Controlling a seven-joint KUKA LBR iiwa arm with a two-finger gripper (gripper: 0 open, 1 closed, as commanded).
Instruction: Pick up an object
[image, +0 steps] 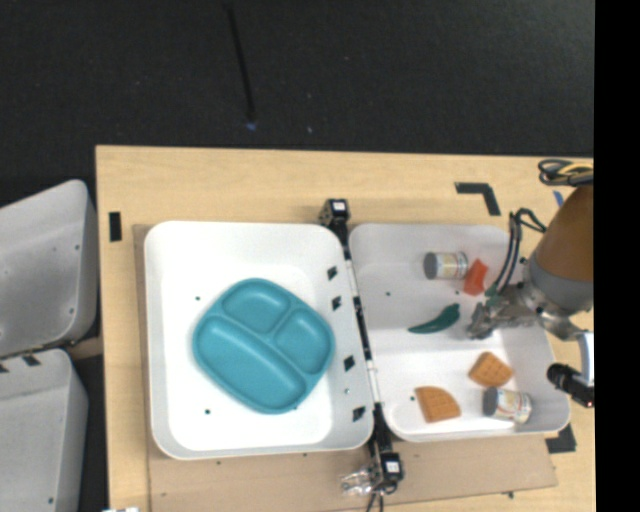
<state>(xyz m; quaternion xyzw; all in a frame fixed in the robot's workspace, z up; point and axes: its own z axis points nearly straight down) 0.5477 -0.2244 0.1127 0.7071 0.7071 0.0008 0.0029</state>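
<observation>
The pincer (483, 320) sits low in the right-hand bin (400, 262), toward the right side of the frame, under the grey arm (565, 262) with its orange band; its dark tip is too small and blurred to tell how it stands, and nothing can be seen held in it. Just left of the tip lies a dark teal curved piece (436, 320), close to it, though whether they touch I cannot tell. Above the tip, a small red piece (475, 276) lies beside a grey can (445, 265) resting on its side near the upper wall of that bin. Below the pincer sits a tan waffle-like square (490, 370), and lower still a second small can (508, 404) on its side near the bin's lower right corner, with an orange-brown wedge (437, 403) to its left. The left-hand bin (180, 420), joined to the right one along the middle of the frame, carries a blue divided plate (262, 345) with three compartments. Both bins rest on a pale wooden counter (220, 185), with dark floor across the top of the frame.
</observation>
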